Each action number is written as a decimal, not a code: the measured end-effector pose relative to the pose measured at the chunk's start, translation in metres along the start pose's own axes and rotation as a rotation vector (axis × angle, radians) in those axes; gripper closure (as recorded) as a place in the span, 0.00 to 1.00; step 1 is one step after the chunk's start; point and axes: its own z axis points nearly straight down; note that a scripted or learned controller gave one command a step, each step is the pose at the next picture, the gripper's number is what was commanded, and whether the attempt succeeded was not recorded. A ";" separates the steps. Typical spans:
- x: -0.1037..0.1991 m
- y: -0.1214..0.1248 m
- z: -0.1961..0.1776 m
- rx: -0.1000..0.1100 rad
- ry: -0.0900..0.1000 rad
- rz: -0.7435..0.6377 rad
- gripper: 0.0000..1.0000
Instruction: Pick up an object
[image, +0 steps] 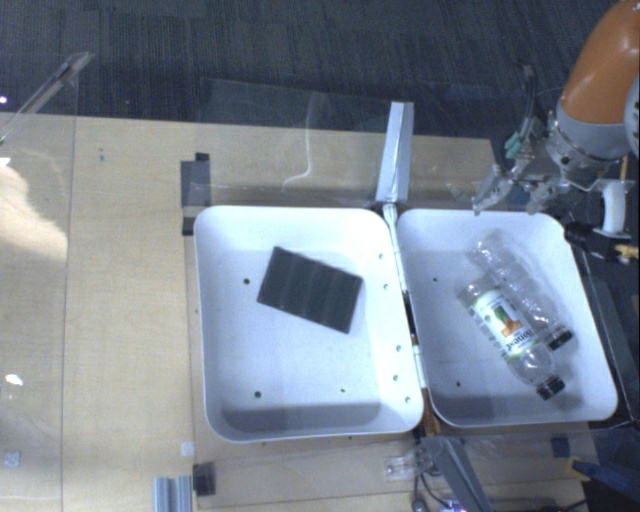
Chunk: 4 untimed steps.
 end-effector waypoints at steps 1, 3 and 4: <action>0.038 0.007 0.016 -0.001 0.001 0.033 0.00; -0.034 -0.066 0.128 -0.005 -0.002 -0.231 0.00; -0.042 -0.023 0.159 -0.013 -0.005 -0.320 0.00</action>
